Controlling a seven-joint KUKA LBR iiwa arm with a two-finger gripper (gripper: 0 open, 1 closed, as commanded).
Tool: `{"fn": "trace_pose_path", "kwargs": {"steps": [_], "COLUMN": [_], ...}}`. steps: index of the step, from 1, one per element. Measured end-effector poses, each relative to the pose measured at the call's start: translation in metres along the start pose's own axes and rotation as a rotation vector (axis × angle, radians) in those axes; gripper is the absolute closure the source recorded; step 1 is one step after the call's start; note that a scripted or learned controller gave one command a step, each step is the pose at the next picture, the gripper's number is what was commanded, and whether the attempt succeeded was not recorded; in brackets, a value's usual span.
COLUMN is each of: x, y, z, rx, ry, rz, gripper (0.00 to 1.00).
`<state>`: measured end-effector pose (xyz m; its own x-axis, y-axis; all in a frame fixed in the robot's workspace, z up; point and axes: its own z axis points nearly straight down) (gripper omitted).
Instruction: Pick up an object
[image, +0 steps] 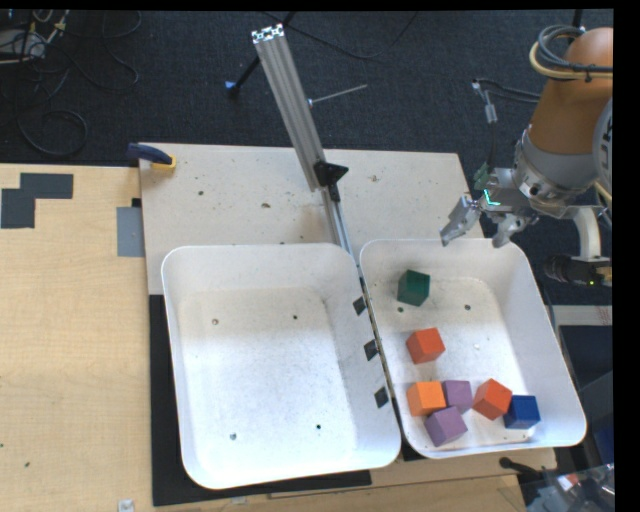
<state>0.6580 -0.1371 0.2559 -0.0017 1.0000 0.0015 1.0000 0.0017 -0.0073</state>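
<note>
The tool (479, 229) hung with its fingers spread and nothing between them above the right bin's (553, 330) far rim. The green cube (413, 287) sat alone nearby (probably light, rigid, smooth-faced); opposite flat sides looked best to grip.

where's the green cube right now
The green cube sits alone in the upper part of the right bin, above the red-orange cube.

Bins (265, 455) white, speckled. Cubes: one green (413, 287), three orange-red (425, 345), two purple (445, 425), one blue (522, 410). Counter (60, 300) pale wood.
</note>
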Motion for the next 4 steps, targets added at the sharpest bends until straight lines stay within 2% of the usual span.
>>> {"fn": "trace_pose_path", "kwargs": {"steps": [1, 3, 4], "x": [0.0, 0.01, 0.011], "y": [0.001, -0.015, -0.012], "z": [-0.002, 0.107, 0.14], "rx": [-0.004, 0.003, -0.014], "ry": [-0.001, 0.0, -0.002], "rz": [-0.003, 0.0, 0.0], "gripper": [0.0, 0.0, 0.0]}}
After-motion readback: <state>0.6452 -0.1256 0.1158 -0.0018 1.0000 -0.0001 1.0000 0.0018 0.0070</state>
